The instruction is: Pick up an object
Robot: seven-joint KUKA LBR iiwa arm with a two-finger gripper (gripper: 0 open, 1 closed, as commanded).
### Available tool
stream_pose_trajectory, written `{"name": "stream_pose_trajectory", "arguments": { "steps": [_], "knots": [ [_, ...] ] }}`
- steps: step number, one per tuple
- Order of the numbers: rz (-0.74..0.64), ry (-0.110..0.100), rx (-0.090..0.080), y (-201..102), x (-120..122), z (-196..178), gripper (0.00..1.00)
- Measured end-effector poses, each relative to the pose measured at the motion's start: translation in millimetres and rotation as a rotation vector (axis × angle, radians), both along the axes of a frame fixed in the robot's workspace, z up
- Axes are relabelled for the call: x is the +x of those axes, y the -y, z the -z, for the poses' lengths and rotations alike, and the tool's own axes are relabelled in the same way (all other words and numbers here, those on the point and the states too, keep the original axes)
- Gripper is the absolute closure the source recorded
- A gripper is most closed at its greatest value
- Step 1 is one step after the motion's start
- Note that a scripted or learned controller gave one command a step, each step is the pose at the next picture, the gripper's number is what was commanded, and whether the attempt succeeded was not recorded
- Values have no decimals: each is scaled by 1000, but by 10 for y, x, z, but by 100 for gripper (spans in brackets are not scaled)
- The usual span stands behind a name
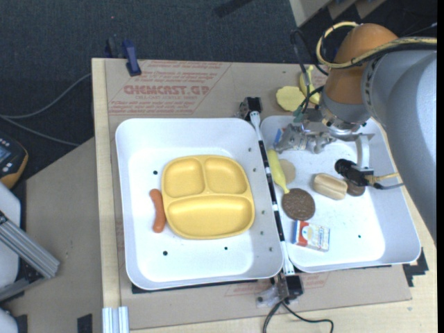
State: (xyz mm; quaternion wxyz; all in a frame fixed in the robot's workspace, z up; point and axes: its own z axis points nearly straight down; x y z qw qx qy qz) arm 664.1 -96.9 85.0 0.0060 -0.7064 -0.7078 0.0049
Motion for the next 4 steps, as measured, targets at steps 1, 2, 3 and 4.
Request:
{"name": "stream_pose_trajectory", "arguments": {
  "steps": [1,2,3,4],
  "knots": [
    [0,0,0,20,0,3,0],
    [0,0,-2,-29,-3,4,0],
    [1,2,0,49,-1,8,0],
    [0,2,0,51,0,9,0]
  ]
}}
